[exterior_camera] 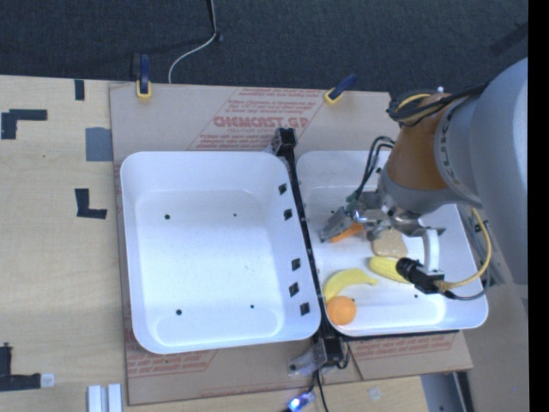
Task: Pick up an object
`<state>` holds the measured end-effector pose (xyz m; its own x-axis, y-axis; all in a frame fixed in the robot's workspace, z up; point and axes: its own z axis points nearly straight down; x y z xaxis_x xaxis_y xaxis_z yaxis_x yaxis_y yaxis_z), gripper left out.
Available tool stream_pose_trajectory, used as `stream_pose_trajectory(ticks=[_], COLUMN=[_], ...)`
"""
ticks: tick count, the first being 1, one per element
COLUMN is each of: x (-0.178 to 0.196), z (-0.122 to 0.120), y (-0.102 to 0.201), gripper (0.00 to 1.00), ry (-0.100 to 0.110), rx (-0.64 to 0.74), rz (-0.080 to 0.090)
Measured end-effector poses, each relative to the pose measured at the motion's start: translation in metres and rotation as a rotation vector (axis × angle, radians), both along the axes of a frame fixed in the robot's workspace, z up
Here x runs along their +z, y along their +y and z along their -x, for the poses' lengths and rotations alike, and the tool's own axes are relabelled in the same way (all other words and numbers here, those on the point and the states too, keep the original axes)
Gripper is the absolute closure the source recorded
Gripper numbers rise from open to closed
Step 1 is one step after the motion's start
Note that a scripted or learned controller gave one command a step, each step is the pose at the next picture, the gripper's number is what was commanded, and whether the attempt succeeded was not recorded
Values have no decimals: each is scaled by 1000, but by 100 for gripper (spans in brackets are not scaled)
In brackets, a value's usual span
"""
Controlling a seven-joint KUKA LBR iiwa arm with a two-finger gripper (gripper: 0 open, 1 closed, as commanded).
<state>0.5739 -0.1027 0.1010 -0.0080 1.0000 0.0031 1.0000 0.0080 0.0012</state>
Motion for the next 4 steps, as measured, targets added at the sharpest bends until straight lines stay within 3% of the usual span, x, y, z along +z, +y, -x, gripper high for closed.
stream_pose_trajectory(ticks=[1, 2, 3, 4], x=[307, 124, 159, 168], z=[-87, -92, -94, -95], y=[29, 52, -58, -51], gripper=[0, 0, 0, 100], ry=[-19, 16, 0, 2], rx=[-4, -6, -15, -7], rz=[6, 2, 8, 7])
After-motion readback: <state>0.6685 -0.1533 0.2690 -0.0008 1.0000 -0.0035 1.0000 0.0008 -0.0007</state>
